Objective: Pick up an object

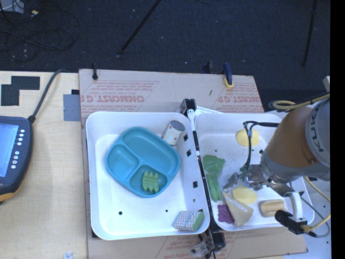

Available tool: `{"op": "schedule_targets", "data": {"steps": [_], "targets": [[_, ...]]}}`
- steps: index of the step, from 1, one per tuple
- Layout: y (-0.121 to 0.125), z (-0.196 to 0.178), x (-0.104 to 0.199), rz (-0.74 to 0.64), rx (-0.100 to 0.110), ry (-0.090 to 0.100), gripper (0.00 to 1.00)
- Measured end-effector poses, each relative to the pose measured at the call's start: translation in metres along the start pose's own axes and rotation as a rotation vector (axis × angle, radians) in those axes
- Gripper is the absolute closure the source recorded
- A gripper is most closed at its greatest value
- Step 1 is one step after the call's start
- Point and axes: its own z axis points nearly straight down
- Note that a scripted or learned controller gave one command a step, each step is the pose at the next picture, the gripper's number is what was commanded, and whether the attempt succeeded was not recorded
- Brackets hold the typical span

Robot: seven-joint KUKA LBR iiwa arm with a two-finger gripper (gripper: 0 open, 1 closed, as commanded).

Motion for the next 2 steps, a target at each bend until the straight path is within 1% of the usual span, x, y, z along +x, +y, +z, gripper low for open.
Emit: {"op": "schedule_targets", "data": {"steps": [1, 2], "targets": [[-0.03, -0.005, 0.001, 0.0, -0.004, -0.002, 0.0], [-0.029, -0.016, 0.001, 0.005, -0.002, 0.003, 1.0]]}}
